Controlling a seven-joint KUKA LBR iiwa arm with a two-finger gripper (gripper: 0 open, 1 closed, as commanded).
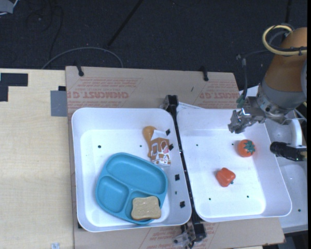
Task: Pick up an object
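While I am hanging over the right bin (280, 191), I am judging this to be the approach step: nothing is lifted yet, and my gripper (240, 123) is hovering near the bin's back edge. Whether the jaws are parted or closed I cannot tell from this slanted look down; the metal at the tip is reading as one dark cluster, and nothing is showing between the jaws.

I am taking the nearest object as my target: the round orange-red fruit (245, 148), lying on the bin floor just toward the front of the bin from my gripper and slightly toward its right wall. It is looking nearly round, so I am finding no real long axis; a small greenish patch on its top-right is suggesting a stem end facing up and away from the divider (176, 149). A second red piece (225, 177) is lying further toward the front of the bin and closer to the divider, well apart from the first. It is a little lumpy, perhaps slightly longer across the bin, though I cannot say so with confidence.

For the next move, I am judging that I need to shift a little toward the front of the bin, centre over the fruit, then descend with the jaws straddling it. Being round, it may be rolling away if I am touching it off-centre.
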